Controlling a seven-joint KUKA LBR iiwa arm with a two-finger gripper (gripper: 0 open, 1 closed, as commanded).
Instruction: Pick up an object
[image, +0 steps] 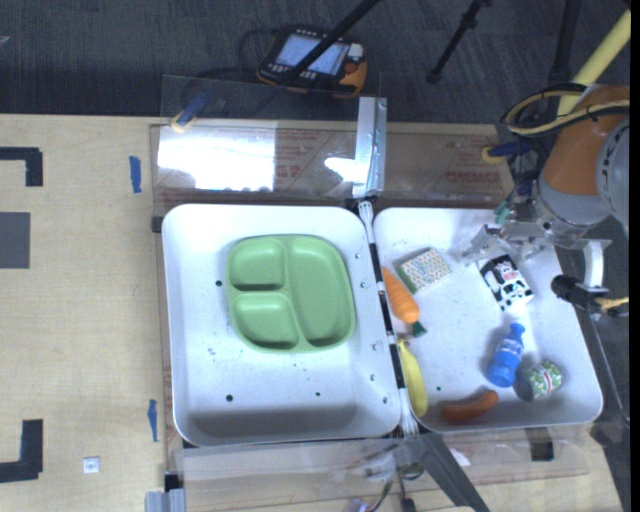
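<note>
The right bin (455, 320) holds several small objects. A black-and-white carton (506, 281) lies near its upper right. A patterned packet (424, 268) and an orange carrot (402, 298) sit toward its left. A yellow banana (412, 377) lies along the left wall. A blue bottle (507, 354), a green can (541, 380) and a brown sausage (469, 405) rest near the front right. My gripper (508, 232) hangs over the bin's upper right part, just behind the carton, with the grey arm and its orange band (572, 160) rising to the right.
The left bin (190, 350) holds a green divided plate (291, 291). A metal divider (370, 150) and a clear sheet stand behind the bins. A handheld controller (310, 60) lies on the floor beyond the bench.
</note>
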